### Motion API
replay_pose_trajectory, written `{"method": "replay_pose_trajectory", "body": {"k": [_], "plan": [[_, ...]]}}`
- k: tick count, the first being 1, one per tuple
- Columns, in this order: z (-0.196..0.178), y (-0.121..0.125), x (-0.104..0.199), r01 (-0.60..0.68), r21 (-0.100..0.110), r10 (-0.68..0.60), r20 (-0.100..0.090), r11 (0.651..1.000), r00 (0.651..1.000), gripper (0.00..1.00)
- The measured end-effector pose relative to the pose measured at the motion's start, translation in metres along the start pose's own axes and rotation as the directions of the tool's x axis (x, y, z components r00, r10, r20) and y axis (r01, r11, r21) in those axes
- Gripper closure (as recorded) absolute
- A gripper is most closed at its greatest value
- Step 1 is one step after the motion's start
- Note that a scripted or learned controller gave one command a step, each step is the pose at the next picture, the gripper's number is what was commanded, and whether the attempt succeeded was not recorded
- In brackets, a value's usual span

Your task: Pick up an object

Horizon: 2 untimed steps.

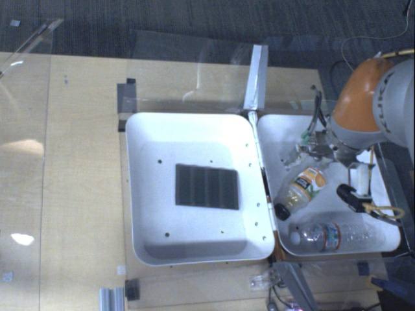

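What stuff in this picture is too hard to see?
All in the camera view:
1. Small bottle: label words too small to read.
2. Clear bottle: see-through, so its right end fades into the white floor of the right bin.
3. Right bin: right side hidden under the arm.
4. Tool: blurred; what it touches is unclear.
5. Dark ribbed patch in the left bin: mat or grate, cannot tell.

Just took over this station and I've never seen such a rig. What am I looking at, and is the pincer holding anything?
One camera looks down at a slant on a bench with two shallow white bins. The grey arm with an orange band reaches in from the right; its pincer hangs over the right bin. There lie a small black-capped bottle and a clear plastic bottle. The left bin has a dark ribbed pad. Whether the pincer holds anything, I cannot tell.
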<state>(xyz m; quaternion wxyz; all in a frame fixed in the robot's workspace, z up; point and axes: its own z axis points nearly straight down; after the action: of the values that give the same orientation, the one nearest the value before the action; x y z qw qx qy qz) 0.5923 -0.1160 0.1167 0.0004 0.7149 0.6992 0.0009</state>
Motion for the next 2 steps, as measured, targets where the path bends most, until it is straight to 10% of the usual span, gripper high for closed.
{"method": "replay_pose_trajectory", "body": {"k": [1,2], "plan": [[0.0,0.0,0.0,0.0,-0.001,0.0,0.0,1.0,1.0,0.0],[0.027,-0.058,-0.019,0.098,-0.012,-0.098,0.003,0.995,0.995,0.0]]}}
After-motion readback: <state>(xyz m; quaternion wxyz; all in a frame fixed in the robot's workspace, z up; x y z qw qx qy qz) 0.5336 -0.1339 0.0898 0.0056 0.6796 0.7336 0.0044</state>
